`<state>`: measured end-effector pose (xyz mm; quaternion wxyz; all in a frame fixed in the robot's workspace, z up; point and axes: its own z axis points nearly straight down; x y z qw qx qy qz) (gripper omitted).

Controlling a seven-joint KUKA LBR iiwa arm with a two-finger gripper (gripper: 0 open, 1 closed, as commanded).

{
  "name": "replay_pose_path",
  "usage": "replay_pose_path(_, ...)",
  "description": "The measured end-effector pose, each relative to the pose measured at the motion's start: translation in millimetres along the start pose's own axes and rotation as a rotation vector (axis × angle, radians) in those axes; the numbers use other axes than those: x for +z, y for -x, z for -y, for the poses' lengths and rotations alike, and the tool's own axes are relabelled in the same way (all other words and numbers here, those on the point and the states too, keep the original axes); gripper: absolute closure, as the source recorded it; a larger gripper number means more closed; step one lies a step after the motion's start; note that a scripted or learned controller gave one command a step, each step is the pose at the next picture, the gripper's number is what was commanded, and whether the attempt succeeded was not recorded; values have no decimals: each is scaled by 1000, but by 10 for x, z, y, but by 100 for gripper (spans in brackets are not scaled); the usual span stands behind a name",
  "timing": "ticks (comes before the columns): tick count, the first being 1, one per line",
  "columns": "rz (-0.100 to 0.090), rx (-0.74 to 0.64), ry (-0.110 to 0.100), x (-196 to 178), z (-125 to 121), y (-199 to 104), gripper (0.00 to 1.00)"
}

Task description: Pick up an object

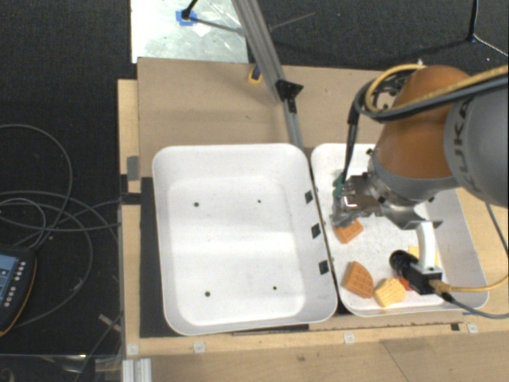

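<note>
My tool [347,205] hangs right above an orange piece [348,231] by the right bin's [469,253] left wall (its grip I cannot tell).

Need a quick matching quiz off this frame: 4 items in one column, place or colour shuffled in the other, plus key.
Things:
1. left bin
2. waffle wedge
3. yellow block
4. orange piece

Descriptions:
A. right bin, near front rim, paler of the two there
B. just below the wrist, by the right bin's left wall
C. white, four small dark dots on its floor
D. orange-brown, grid-textured, front of right bin

Pairs: 1-C, 2-D, 3-A, 4-B
</note>
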<state>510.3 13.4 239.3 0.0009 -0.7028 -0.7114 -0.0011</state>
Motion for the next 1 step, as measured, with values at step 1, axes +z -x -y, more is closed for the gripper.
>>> replay_pose_path(1, 0, 1, 0, 19, 131, -503, 100)
